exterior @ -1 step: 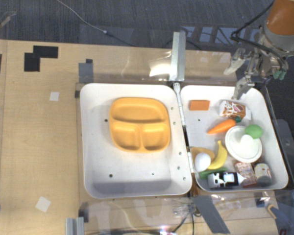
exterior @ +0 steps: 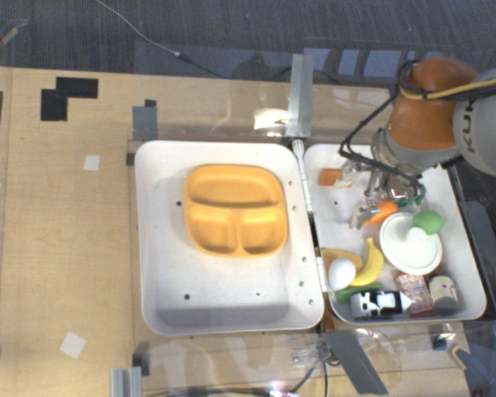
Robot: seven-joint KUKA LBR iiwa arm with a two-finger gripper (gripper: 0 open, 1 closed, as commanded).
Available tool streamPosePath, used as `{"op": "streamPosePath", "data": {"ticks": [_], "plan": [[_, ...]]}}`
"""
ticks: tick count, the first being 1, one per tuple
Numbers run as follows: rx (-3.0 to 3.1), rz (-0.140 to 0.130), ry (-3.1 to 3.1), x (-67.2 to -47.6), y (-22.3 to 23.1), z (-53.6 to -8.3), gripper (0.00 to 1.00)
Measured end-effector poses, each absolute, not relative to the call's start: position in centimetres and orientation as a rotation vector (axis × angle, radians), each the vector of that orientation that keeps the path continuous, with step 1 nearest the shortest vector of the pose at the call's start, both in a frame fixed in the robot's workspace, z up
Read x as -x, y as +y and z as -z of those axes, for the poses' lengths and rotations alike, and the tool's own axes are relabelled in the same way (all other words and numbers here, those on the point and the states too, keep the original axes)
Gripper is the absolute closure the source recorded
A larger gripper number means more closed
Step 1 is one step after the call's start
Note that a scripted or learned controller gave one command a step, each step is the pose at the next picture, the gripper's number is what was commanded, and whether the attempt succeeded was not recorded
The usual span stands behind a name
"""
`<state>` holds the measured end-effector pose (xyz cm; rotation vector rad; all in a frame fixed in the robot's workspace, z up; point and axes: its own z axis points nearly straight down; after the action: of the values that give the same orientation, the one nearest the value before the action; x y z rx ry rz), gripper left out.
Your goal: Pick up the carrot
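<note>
While the arm (exterior: 446,110) hangs over the right bin (exterior: 471,292) from two o'clock, the gripper (exterior: 379,198) sits low among the clutter, right at the carrot (exterior: 383,211). That carrot, a small orange shape, lies near the bin's middle, touching the white bowl's (exterior: 411,245) rim at about ten o'clock, with a green piece (exterior: 427,220) just beside it at three o'clock. Whether the fingers are apart, together or clamped on the carrot I cannot tell: metal parts and shadow blur together there.

As I judge it, the approach is done and the grasp is at hand or in doubt; the lift is left, since the carrot appears to rest on the bin floor. A banana (exterior: 369,265) and an egg (exterior: 341,273) lie at six to seven o'clock of the carrot, well clear of the reach. Across in the left bin (exterior: 161,246) sits a yellow tray (exterior: 235,208), untouched by this work.
</note>
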<state>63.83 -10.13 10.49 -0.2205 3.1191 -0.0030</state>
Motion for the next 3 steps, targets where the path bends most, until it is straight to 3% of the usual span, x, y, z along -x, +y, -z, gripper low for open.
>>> {"op": "streamPosePath", "data": {"ticks": [1, 2, 3], "plan": [[-0.062, -0.001, 3.127, -61.8, -11.3, -9.0, 0.0], [-0.053, 0.002, 3.108, -62.4, -11.1, -10.6, 1.0], [0.19, 0.0, 3.123, -55.8, -6.9, -18.9, 1.0]]}}
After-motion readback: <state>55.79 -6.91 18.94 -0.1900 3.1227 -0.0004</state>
